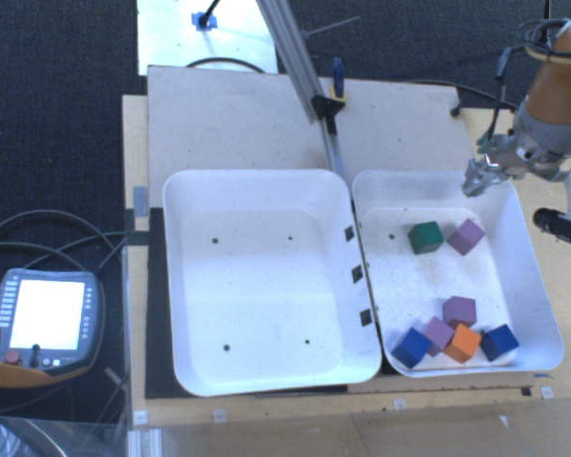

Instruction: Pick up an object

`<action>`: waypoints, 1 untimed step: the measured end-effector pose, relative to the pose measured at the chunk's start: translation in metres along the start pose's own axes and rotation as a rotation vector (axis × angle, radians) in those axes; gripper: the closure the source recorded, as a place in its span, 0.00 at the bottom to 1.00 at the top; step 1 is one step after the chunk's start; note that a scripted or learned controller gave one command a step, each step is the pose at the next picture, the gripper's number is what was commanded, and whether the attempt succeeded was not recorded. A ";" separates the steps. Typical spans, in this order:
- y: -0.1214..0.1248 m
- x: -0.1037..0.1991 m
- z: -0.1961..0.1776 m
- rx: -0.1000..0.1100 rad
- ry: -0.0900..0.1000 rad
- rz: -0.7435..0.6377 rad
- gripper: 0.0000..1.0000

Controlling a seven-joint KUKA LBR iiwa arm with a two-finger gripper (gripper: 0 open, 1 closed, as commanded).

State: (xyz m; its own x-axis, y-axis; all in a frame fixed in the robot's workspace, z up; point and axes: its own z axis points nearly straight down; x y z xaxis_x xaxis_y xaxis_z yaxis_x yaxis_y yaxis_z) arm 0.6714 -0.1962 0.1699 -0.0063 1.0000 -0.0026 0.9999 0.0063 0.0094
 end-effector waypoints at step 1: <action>0.003 0.000 -0.056 0.000 0.000 0.001 1.00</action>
State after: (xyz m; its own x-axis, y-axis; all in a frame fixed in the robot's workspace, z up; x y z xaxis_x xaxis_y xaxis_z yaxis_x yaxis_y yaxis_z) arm 0.6735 -0.1965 0.2258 -0.0056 1.0000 -0.0028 0.9999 0.0056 0.0093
